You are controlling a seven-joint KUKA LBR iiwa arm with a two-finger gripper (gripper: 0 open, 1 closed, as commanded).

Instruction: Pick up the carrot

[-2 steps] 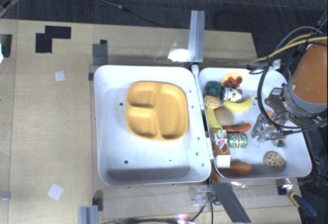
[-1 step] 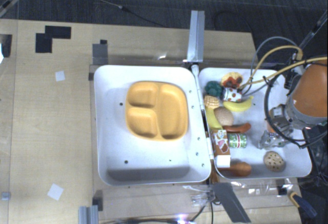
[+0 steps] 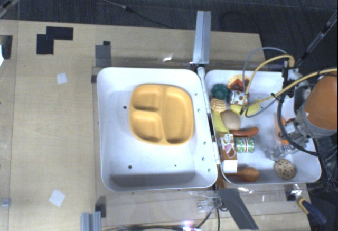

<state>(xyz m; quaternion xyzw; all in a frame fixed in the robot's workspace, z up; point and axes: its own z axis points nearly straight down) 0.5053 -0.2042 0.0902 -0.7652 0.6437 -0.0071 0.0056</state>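
Near the middle of the right bin (image 3: pixel 317 174), lying crosswise: the carrot (image 3: pixel 244 131), orange-red, loose among other toy food. Touching its upper left, a tan rounded roll (image 3: pixel 230 119); along the left wall beside that, a banana (image 3: pixel 218 125) and an ear of corn (image 3: pixel 217 104). Just below the carrot, a green can (image 3: pixel 244 145) on its side, with a red-and-white carton (image 3: pixel 227 145) at its left; print on both labels, too small to read. Lower still, a white cube (image 3: pixel 229 165) and a brown-orange oblong piece (image 3: pixel 246 174) by the bin's near wall. Toward the far wall, a dark green lump (image 3: pixel 219 91) and something red and yellow (image 3: pixel 237 84), partly behind yellow cables (image 3: pixel 264 66). In the near right corner, a speckled tan ball (image 3: pixel 284 169). Right of the carrot and apart from it, the claw (image 3: pixel 278 146), low over the bin floor under the grey arm and its orange band (image 3: pixel 323 100), with bits of orange just beside it, not identifiable. Cannot tell how wide the claw stands, nor see anything gripped in it. In the left bin (image 3: pixel 113 172), alone in the middle, a yellow divided tray (image 3: pixel 161 113) with three hollows. On the wooden bench (image 3: pixel 47 135), black blocks at far left and small white squares, no writing readable.
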